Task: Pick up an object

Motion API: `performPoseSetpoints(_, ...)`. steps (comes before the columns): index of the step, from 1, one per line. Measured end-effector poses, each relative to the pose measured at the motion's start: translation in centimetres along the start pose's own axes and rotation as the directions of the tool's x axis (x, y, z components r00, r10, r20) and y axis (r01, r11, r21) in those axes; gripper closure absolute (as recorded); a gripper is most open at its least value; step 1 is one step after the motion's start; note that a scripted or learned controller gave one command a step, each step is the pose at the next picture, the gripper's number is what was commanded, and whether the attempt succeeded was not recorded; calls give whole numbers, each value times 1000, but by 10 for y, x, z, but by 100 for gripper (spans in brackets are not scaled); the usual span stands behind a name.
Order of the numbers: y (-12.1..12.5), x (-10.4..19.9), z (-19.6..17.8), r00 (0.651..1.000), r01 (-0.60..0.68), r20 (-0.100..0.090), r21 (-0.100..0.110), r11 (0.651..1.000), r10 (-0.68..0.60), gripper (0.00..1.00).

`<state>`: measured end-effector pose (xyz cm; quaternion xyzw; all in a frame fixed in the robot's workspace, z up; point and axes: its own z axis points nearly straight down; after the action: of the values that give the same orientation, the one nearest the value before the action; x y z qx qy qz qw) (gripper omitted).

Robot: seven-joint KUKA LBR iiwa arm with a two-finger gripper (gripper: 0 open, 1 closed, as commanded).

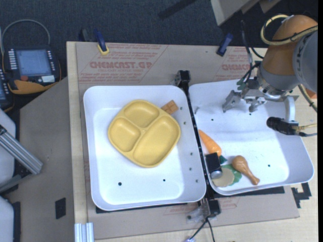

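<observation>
At the front of the right bin (295,178), three toys lie close together. A brown drumstick (245,168) is smooth and shiny. Beside it is a flat green round thing (225,179) and a small black block (213,163). Just behind them an orange carrot (210,142) leans by the bin's left wall. None of them is picked up.

The left bin (101,175) is smooth white plastic. A yellow tray (144,132) with three dips sits in it. A small brown block (170,107) pokes out at its back edge.

At the back of the right bin, the gripper (244,100) hangs low. Its metal fingers look spread and hold nothing.
</observation>
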<state>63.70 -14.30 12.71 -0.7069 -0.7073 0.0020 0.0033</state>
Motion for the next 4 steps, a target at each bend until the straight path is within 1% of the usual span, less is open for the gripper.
performPoseSetpoints(1,2,-1,-15,1000,0,3,-9,1000,0,100)
performPoseSetpoints(3,0,-5,-109,1000,0,5,-16,1000,0,100)
performPoseSetpoints(4,-10,41,-107,1000,4,0,-6,1000,-4,100)
